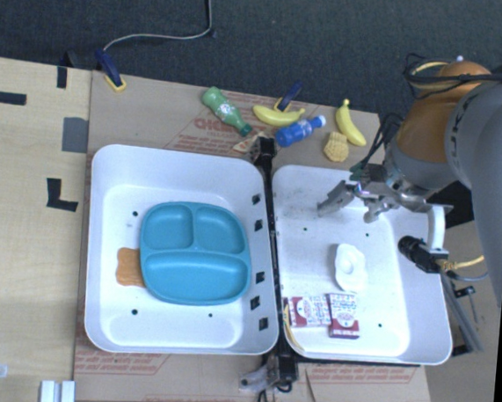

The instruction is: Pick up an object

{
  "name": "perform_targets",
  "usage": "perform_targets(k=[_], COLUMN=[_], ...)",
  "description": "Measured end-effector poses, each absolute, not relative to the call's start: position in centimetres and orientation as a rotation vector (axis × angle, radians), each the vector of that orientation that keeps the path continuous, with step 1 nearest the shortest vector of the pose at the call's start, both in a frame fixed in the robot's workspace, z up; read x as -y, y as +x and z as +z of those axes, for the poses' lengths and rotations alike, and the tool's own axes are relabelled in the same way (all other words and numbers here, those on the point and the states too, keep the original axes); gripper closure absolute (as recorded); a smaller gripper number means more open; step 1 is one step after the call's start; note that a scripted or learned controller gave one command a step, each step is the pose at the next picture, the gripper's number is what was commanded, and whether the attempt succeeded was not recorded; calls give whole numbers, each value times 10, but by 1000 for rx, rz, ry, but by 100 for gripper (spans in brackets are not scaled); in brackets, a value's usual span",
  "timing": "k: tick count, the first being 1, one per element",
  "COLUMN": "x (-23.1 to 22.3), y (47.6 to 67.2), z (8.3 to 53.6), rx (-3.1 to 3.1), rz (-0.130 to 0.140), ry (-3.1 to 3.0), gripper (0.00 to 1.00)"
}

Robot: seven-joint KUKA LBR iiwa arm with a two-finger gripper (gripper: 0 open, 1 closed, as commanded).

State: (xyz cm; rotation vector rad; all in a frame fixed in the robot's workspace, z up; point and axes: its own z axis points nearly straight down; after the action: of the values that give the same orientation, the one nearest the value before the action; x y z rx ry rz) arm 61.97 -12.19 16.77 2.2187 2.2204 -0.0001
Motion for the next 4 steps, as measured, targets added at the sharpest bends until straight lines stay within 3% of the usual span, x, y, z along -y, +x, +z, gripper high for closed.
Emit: perform_targets(k=[1, 2, 3, 4], x=[134, 133, 133, 133], y=[581, 531, 531, 531], z=[91, 88, 97, 97], rx=[-2219, -2214, -2214, -2214], rz=[3, 6, 7, 7], ry=[2217, 2213, 2214, 2214], gripper=[0, 0, 100, 0])
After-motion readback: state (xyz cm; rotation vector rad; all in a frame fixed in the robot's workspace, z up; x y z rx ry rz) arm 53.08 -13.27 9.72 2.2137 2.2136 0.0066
